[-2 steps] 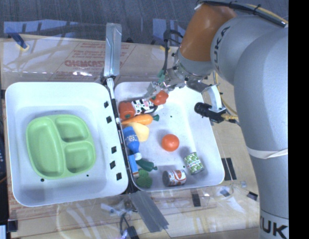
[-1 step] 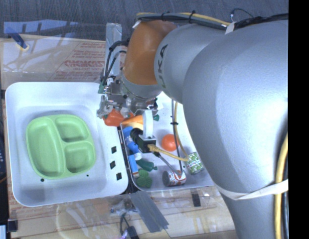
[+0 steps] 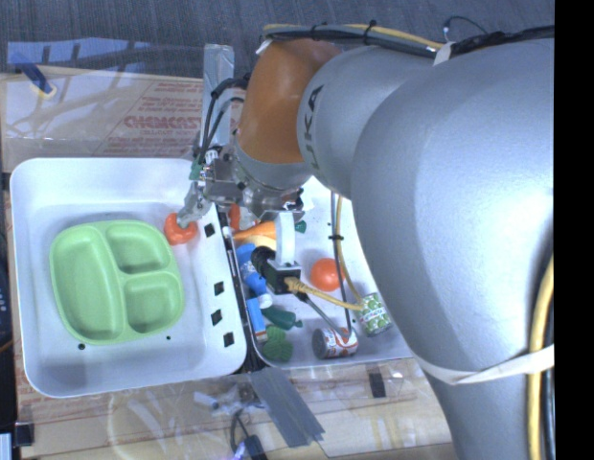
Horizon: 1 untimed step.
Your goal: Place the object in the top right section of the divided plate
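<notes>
1. I see the gripper [image 3: 194,206] low over the left bin [image 3: 29,257], near that bin's right wall and just right of the green divided plate [image 3: 115,281]; the grey arm [image 3: 441,190] with its orange band [image 3: 278,103] comes in from the right and covers much of the right bin [image 3: 321,353].
2. An orange object [image 3: 180,229] sits right at the gripper's tip, on the left bin's floor or just above it, beside the plate's upper right corner; it touches the gripper as far as I can see, but I cannot tell whether the gripper is spread, pressed together, or pinching it.
3. The plate lies flat in the left bin with its three sections showing bare green; the orange object is outside its rim, not in any section.
4. In the right bin I make out an orange ball [image 3: 325,274], a blue item [image 3: 249,262], a green piece [image 3: 278,319], and two small cans [image 3: 335,341] near the lower edge; yellow cable [image 3: 321,295] runs across them.
5. The surface [image 3: 96,113] behind the bins carries clear plastic sheeting over printed cardboard.
</notes>
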### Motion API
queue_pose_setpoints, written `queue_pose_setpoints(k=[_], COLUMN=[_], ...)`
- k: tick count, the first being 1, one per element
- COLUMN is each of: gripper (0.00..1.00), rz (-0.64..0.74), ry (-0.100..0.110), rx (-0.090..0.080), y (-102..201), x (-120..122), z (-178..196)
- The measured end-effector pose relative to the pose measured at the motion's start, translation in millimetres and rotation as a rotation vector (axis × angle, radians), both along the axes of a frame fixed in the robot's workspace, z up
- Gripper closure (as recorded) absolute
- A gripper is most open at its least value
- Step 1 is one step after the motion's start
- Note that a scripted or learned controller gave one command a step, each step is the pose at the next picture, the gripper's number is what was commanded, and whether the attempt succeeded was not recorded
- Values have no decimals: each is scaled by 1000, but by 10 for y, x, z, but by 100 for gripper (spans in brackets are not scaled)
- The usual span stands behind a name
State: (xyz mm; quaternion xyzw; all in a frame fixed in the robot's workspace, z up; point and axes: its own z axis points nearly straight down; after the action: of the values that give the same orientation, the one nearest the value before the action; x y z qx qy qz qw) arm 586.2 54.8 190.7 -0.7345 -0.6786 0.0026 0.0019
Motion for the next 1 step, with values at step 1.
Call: queue_pose_setpoints(k=[1], gripper=[0], rz=[386], ry=[-3], rx=[2], y=[586], x=[-593], z=[-890])
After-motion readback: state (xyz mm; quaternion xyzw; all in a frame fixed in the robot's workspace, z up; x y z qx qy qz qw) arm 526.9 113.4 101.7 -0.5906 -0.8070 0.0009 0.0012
